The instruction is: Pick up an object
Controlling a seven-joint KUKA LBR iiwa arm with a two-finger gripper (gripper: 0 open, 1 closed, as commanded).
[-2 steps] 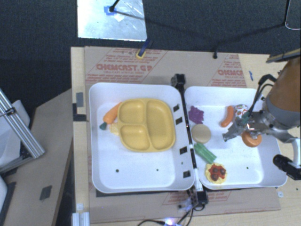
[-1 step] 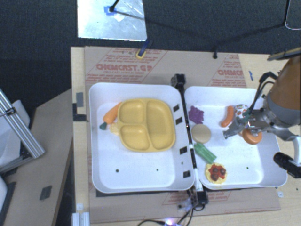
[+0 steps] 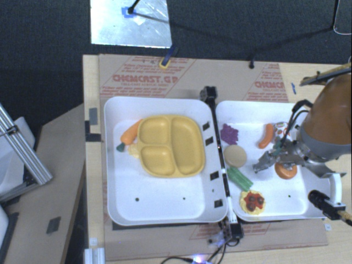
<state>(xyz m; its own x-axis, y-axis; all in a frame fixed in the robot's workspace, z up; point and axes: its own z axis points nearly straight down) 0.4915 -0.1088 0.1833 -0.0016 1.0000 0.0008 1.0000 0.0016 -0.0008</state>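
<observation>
We saw the arm (image 3: 330, 117) reaching in from the right over the right bin (image 3: 297, 205), orange band uppermost, grey wrist below it. The pincer (image 3: 268, 163) sat low in the middle of that bin, pointing left. We couldn't tell whether it was spread or pressed together; the tips were too small and cluttered to read. Nothing visibly sat between them.

Right bin contents as we logged them:
- purple grape bunch (image 3: 229, 132) at upper left, near the divider
- tan round piece (image 3: 236, 156) just below the grapes
- green pickle-like piece (image 3: 240, 178) below that, lying slantwise
- small yellow pizza slice with red topping (image 3: 252, 201) at the near edge
- red-orange sausage (image 3: 266, 136) upper middle, tilted
- round orange piece (image 3: 286, 171) right beside the pincer, partly hidden by the wrist; contact unclear

The nearest candidates for pickup were the orange piece and the tan piece, either side of the pincer.

Left bin (image 3: 124, 202) held a yellow divided plate (image 3: 168, 146) in the centre, with a carrot (image 3: 130, 132) against its left rim and a pale yellow bit just under the carrot, touching the plate.

Both bins stood side by side on the cardboard-covered table (image 3: 143, 76).
</observation>
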